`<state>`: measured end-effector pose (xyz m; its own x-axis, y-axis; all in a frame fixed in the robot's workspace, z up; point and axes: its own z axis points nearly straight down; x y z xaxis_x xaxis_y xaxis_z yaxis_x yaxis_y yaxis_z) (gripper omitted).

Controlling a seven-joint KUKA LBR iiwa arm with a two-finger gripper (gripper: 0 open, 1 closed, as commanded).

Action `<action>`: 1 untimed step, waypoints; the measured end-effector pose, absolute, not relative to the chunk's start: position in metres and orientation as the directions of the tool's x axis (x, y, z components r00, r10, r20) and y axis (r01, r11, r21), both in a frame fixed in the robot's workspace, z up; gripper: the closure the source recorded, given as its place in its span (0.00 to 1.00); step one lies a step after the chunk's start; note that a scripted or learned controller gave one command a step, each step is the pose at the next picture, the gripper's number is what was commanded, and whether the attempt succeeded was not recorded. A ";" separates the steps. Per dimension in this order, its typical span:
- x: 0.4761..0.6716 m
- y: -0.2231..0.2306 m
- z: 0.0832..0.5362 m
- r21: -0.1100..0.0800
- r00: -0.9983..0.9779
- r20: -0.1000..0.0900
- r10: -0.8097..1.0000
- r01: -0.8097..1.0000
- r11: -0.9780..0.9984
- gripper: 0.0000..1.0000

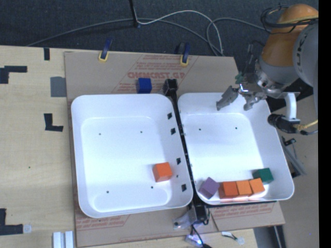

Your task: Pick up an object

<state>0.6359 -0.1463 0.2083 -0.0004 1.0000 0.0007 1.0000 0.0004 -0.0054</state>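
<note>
My gripper (237,102) hangs open over the far right corner of the right bin (217,138), its two grey fingers spread with nothing between them. Along that bin's near wall lie a purple block (208,187), two orange blocks (228,189) (243,188) side by side, another orange block (256,185) and a green block (264,175). One orange cube (162,171) sits in the left bin (103,138), toward its near right. All these blocks are well away from the gripper.
A blue cube (144,84) rests on the cardboard behind the left bin. Black clips (170,87) run along the seam between the bins. Cables trail across the dark floor at the back. The arm's orange band (289,14) is at the upper right.
</note>
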 end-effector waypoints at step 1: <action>0.629 -0.138 0.155 -0.004 -0.001 0.001 1.000 1.000 0.001 0.00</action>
